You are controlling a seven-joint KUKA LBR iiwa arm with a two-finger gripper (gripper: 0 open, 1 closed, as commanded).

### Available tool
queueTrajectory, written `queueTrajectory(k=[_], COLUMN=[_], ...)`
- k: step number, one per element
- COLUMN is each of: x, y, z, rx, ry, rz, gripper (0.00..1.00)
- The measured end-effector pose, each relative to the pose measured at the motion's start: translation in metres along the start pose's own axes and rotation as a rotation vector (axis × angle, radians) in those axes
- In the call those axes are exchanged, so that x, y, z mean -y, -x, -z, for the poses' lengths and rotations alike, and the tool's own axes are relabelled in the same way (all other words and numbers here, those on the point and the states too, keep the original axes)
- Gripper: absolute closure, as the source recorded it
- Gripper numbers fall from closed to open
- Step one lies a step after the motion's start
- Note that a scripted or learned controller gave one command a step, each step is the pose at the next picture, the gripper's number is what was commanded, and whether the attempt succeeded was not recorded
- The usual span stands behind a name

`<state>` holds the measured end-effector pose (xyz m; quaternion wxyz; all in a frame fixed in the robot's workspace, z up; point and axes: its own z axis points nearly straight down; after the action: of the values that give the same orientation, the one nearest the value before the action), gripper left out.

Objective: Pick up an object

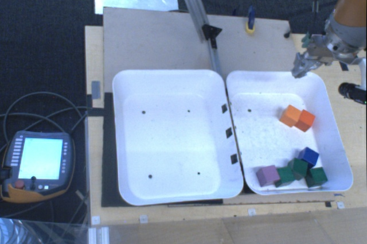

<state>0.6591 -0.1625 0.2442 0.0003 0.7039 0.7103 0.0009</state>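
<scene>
Pincer poised over the far rim of the right bin, nothing picked yet.

The pincer hangs at the far right corner of the right bin, and whether it is open or closed cannot be told; no object shows in it. Nearest below it lie two orange blocks, touching each other but apart from the rest, so they look the easiest target. At the near edge a blue block, green blocks and a purple block huddle tight together, harder to separate. A good approach would likely centre above one orange block, align with its flat sides, then descend straight. The left bin sits beside on the desk.
</scene>
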Motion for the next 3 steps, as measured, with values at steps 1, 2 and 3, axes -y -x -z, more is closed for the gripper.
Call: queueTrajectory(k=[1, 2, 3], x=[-0.001, -0.006, -0.001], y=[-0.045, -0.103, -0.157], z=[0.004, 0.010, 0.016], rx=[0.000, -0.002, -0.002], ry=[0.000, 0.001, 0.000], rz=[0.001, 0.002, 0.002], gripper=[1.00, 1.00, 1.00])
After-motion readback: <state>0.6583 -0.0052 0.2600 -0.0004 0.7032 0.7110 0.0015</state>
